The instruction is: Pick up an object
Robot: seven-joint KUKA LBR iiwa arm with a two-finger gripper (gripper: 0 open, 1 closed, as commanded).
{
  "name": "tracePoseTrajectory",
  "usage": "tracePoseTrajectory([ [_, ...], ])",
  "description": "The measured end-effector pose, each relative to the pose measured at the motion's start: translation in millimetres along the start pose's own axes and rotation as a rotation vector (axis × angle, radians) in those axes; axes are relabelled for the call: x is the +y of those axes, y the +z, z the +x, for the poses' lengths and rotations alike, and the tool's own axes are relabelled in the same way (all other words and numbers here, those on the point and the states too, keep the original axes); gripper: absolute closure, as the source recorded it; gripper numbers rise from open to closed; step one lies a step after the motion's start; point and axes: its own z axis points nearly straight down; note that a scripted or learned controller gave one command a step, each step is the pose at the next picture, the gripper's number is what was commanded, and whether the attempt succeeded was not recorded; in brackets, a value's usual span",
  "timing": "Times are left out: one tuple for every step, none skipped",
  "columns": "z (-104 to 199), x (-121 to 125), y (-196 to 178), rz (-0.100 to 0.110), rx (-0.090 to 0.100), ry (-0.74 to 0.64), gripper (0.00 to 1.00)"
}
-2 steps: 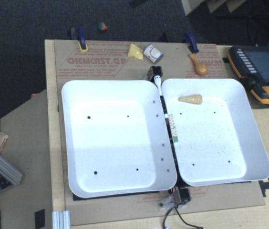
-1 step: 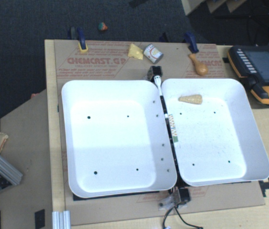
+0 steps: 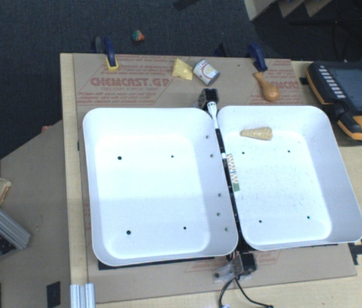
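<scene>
Cabling and a black connector [image 3: 241, 265] at the 6 o'clock edge of the bench, below the seam between the two bins. Left bin [image 3: 97, 172], white, shallow, holding nothing to pick. Right bin [image 3: 341, 191], white, shallow, floor lightly speckled. One tan cone-shaped piece [image 3: 257, 133] lies on its side in the right bin, toward 11 o'clock from the bin's centre, near the 12 o'clock wall but apart from it, narrow end pointing to 9 o'clock. Outside the bins, along the 12 o'clock strip of the board: yellow wedge [image 3: 182, 69], small white box [image 3: 205, 72], wooden pear-shaped piece [image 3: 267, 88], two blue clamps [image 3: 110, 54]. Grey-and-orange control pad [image 3: 351, 90] at 2 o'clock. Gripper state: cannot be told. Step in hand, by judgement: approach to the tan piece, the sole candidate inside a bin. Recommended handling: descend from straight above, jaws set across the short width of the piece near its thicker end, since a tapered body may squirt out toward 9 o'clock; keep clear of the nearby wall.
</scene>
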Motion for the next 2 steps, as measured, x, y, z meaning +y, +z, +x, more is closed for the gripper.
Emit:
tracePoseTrajectory([
  [0.0,0.0,0.5,0.001,0.000,0.000,0.00],
  [-0.1,0.8,-10.8,-0.005,-0.002,0.000,1.00],
])
